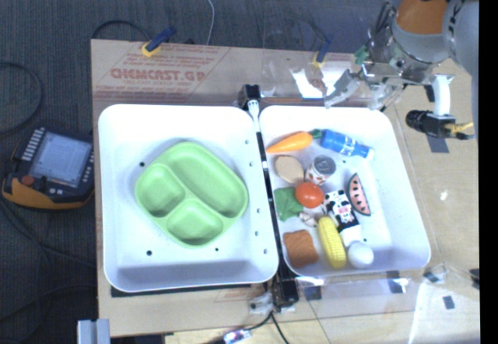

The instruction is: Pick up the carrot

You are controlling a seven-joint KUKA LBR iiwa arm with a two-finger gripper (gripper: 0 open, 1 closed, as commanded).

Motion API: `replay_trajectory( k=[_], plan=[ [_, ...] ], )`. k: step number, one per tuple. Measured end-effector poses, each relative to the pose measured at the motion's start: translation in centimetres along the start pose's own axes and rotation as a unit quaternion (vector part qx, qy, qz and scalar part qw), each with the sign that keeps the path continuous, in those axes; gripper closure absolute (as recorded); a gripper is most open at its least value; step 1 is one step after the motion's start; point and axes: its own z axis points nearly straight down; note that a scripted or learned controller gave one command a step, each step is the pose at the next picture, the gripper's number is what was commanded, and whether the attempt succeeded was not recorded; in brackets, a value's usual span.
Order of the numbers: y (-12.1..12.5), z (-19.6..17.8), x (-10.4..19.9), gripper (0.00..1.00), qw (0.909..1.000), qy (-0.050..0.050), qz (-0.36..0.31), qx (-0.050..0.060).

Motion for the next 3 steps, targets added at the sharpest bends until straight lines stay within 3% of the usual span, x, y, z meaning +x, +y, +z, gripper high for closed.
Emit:
replay_trajectory(
  k=[1, 2, 3],
  plan=[
    [-2.4, 16.1, 3.5, 0.0, 1.0, 0.0, -0.007, -0.002],
    [-0.1, 16.6, 3.0, 0.0, 0.9889, 0.0, 0.146, 0.024],
    [0.0, 15.6, 3.0, 1.0, 0.9885, -0.002, 0.15, 0.019]
  ],
)
